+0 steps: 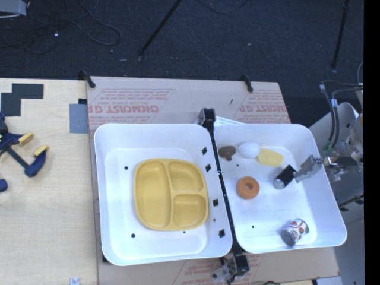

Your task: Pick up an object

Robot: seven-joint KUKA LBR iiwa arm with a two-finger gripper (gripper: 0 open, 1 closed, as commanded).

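Observation:
The right bin [320, 218] holds several small objects. An orange ring-shaped donut [248, 187] lies near its middle. A white egg-like ball [249, 149], a pale yellow piece [271, 157] and a small brown lump [227, 152] sit along the far side. A crushed can [294, 231] with red and white print lies at the near right. My gripper [285, 176] reaches in over the bin's right wall. Its dark tip hangs low, just right of the donut and below the yellow piece. Nothing shows held in it.
The left bin [113, 159] carries a yellow divided plate [171, 193]. A black divider [215, 177] runs between the bins. Blue clamps [27, 156] lie on the wooden bench at the far left. Arm parts and cables [347, 153] crowd the right edge.

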